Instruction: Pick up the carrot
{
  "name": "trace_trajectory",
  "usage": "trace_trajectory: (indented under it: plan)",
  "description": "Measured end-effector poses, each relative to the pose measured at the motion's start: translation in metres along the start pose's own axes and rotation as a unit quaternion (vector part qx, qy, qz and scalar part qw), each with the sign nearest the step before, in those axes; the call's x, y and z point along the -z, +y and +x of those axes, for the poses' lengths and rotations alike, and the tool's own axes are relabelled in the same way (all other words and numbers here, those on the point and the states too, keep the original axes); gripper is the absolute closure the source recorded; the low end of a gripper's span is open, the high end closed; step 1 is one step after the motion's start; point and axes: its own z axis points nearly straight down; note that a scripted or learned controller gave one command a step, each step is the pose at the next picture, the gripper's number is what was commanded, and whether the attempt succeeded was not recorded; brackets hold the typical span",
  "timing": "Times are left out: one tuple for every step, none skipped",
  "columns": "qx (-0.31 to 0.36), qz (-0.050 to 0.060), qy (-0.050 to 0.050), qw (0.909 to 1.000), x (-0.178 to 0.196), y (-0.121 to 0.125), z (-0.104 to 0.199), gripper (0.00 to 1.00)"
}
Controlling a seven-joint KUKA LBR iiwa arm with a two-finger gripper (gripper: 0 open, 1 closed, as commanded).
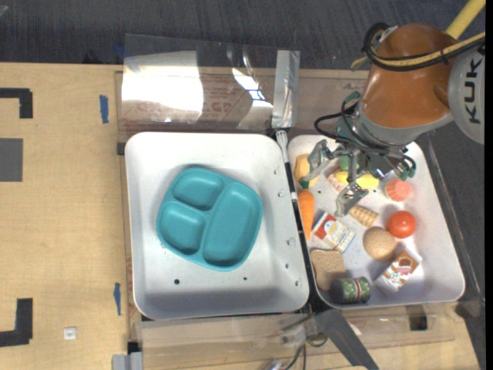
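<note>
Lengthwise, carrot (306,213) along the right bin's (443,237) left wall; end effector (350,185) spread, nothing between its fingers.

right bin (451,272): crowded, carrot (306,211) tight against left wall | left bin (146,156): open room around teal plate (209,216)
</note>
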Motion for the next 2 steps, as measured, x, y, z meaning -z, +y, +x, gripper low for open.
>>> trace_trajectory:
  plan:
    - [0.029,-0.003,0.005,0.9996,-0.004,0.038,0.066,0.0]
    - [0.155,-0.003,0.003,0.9879,-0.004,0.019,0.032,0.0]
